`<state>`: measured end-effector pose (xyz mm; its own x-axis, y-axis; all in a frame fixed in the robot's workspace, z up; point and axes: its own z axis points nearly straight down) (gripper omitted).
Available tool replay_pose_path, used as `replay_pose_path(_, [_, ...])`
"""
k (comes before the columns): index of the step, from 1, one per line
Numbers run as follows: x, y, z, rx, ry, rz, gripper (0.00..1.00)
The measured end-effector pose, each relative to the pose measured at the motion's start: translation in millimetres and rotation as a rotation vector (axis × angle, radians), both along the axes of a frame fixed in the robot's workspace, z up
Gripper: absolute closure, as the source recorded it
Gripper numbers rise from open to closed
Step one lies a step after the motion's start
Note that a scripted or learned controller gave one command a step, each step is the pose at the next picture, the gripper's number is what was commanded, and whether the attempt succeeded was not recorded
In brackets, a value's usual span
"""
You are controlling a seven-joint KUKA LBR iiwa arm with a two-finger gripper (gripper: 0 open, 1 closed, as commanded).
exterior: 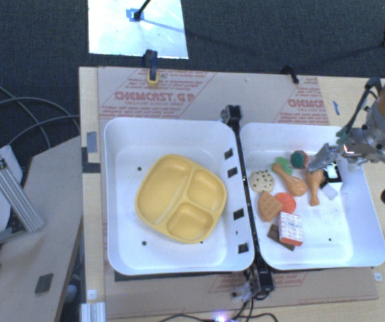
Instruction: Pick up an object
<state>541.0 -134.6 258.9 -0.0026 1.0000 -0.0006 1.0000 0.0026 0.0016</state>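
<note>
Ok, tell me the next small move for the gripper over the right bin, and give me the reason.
Probably a short drop straight down. The gripper hangs over the upper right part of the right bin, just above the orange drumstick-shaped toy, and nothing shows between its fingers. The other toys, such as the cookie and the small carton, lie farther to the left.

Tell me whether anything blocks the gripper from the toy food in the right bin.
Nothing visible does. The gripper hangs over the right bin, directly above the drumstick at the pile's near edge; the cookie and carton lie farther left.
</note>
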Motion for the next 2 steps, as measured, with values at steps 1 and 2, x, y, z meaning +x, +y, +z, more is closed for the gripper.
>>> replay_pose_path(1, [47.7, -18.5, -158.2, -0.003, -0.011, 0.001, 0.00])
replay_pose_path(2, [46.1, -18.8, -151.9, -0.001, -0.005, -0.001, 1.00])
